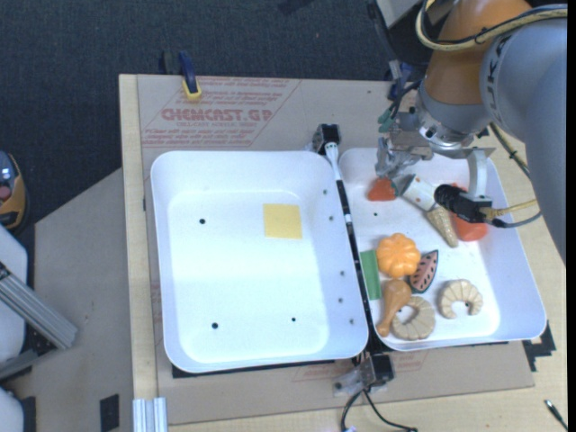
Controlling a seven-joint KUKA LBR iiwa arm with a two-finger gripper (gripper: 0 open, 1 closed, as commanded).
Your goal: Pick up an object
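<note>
Lower right, toys crowd the right bin [517, 318]: bagel [415, 319], croissant [459, 297], pumpkin [398, 254]; the left bin [171, 268] holds one yellow square [283, 221] amid open floor; farther up, the gripper [393, 171], closure indeterminable, sits over a red piece [382, 190] near the rim, on brown board [225, 111].

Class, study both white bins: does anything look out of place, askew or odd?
One thing stands out: a flat yellow square lies alone in the left bin, while the toy foods, such as the orange pumpkin and croissant, crowd the right bin. Nothing looks spilled or damaged.
</note>
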